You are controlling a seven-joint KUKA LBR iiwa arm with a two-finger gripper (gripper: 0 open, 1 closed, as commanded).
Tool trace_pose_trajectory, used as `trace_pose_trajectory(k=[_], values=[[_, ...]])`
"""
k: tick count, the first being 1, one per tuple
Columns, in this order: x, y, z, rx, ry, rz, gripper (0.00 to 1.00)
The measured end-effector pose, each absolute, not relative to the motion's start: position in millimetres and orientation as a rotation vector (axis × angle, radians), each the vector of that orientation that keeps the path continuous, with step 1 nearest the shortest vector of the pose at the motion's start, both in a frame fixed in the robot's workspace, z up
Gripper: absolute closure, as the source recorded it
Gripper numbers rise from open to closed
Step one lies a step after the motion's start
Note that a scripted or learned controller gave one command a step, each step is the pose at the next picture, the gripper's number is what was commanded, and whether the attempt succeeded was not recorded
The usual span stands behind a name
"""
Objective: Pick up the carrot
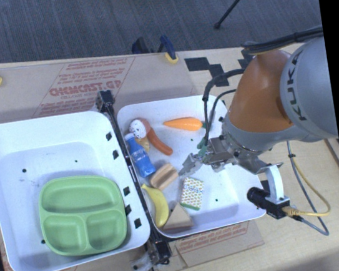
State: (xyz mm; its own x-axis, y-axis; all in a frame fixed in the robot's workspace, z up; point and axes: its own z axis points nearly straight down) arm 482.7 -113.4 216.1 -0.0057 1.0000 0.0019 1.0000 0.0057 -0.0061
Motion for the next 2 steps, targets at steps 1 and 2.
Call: trace_pose_trajectory(k=[1,2], values=[[533.5,-185.4,213.0,-1.973,-2.441,0.003,0.0],[584.2,-210.3,225.2,-1.945,-2.464,0.003,0.0]])
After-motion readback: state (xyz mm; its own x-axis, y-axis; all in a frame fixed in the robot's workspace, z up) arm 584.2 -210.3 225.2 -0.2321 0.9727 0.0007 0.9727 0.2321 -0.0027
